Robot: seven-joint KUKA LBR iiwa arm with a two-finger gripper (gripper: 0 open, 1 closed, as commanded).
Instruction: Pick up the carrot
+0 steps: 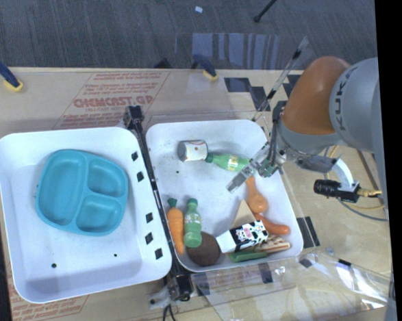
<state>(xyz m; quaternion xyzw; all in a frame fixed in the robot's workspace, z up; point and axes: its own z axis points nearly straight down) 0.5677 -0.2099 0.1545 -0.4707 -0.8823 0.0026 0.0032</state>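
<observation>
I see two shallow white bins side by side. The left white bin (pixel 17 224) holds one item, a light-blue plastic tray with three compartments (pixel 83 192), lying in its far half. The right white bin (pixel 160 140) holds the rest. The long orange carrot (pixel 175 225) lies against the right bin's left wall, near the front, just beside a small green bottle with a pale label (pixel 191 222). A brown round coconut-like ball (pixel 206 248) sits at the near edge. A black-and-white cow-patterned carton (pixel 247 236) lies right of it. A small white can (pixel 193 150) and a green tilted bottle (pixel 228 163) lie at the far side. The grey two-finger gripper (pixel 251 173) hangs over the bin's right part, well apart from the carrot. I cannot tell its jaw opening.
</observation>
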